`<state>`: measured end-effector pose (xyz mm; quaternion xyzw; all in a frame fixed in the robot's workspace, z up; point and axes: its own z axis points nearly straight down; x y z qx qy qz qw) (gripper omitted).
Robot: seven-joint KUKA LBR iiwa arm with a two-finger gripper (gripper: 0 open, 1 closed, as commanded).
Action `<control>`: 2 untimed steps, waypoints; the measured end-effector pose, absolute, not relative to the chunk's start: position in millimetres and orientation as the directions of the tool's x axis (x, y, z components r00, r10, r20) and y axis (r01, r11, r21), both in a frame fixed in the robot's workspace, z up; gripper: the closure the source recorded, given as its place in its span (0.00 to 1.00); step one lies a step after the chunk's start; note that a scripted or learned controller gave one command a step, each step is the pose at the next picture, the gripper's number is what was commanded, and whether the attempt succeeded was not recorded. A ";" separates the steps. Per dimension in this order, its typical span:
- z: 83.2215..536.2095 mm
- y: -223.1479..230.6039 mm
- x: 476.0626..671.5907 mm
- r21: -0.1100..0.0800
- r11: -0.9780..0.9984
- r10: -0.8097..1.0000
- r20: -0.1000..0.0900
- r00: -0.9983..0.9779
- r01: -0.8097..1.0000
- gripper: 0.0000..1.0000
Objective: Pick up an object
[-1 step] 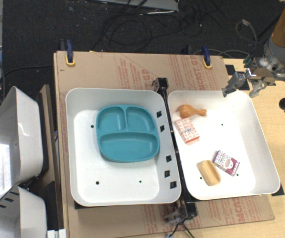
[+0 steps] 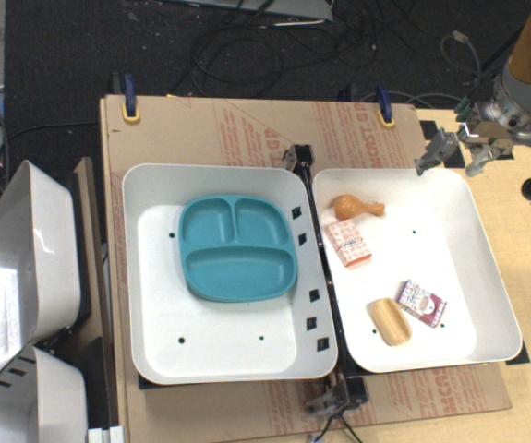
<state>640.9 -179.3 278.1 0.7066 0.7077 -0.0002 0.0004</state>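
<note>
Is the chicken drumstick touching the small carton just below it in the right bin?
Cannot tell. In the camera view the drumstick sits directly against the carton's top edge, with no clear gap or contact.

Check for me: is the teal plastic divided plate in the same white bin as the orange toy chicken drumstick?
No, the teal plastic divided plate lies in the left white bin; the orange toy chicken drumstick lies in the right white bin.

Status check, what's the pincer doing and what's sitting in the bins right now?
Pincer open, above right bin's far corner, holding nothing. Chicken drumstick, carton, bread roll, small box in right bin. Teal plate in left bin.
</note>
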 end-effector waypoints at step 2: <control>171.2 -179.2 631.9 -0.003 -0.001 1.000 0.000 0.001 1.000 0.00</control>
